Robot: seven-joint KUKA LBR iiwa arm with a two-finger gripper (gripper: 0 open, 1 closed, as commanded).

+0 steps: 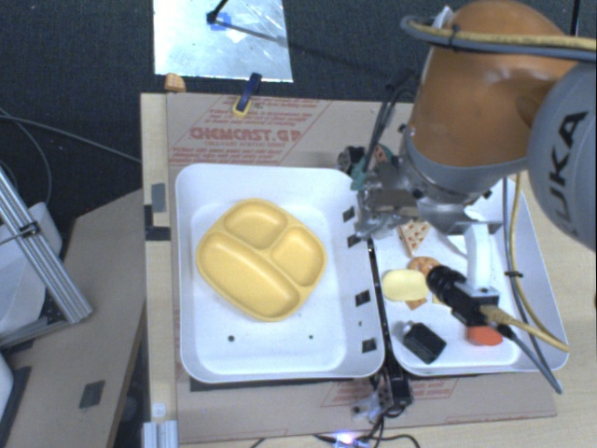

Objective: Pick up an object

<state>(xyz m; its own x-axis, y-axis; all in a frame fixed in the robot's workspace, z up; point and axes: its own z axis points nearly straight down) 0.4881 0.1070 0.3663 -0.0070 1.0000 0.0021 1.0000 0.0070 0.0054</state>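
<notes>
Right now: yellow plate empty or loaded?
Empty. The yellow plate lies flat in the left bin, and all three of its compartments show bare yellow.

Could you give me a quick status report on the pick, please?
Gripper low over right bin's left edge, nothing seen held. Yellow piece, black block, orange piece lie loose. Arm hides bin's middle.

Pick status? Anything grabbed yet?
Done: nothing visibly lifted. In hand: end effector low at the right bin's inner edge; can't tell if it holds anything. Left: grasp and lift; yellow piece, black block and orange piece lie in that bin.
</notes>
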